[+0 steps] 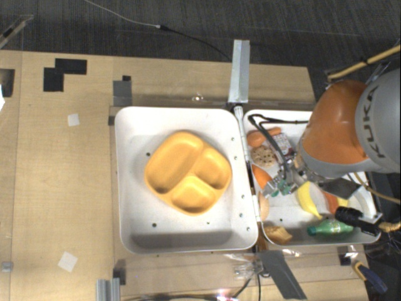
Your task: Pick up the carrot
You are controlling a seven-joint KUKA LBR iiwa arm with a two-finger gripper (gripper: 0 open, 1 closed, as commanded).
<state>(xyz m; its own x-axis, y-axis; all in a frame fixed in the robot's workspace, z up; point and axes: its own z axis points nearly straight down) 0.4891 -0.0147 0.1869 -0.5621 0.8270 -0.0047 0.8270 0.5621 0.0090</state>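
From the overhead camera, I am seeing the arm [351,127] covering much of the right bin [285,221], so a good part of what lies in it is hidden from me. The claw [280,184] is hanging low over that bin's left side, small and cluttered with wires; I cannot tell how it is set. The carrot [262,175] is lying just left of it, a smooth orange wedge against the bin's left wall, partly covered. A yellow banana [307,199], a green bottle [330,228], a speckled cookie [263,156] and a bread piece [277,233] are crowding around. In the left bin [135,231], a glossy yellow three-part dish [187,171] is sitting alone.
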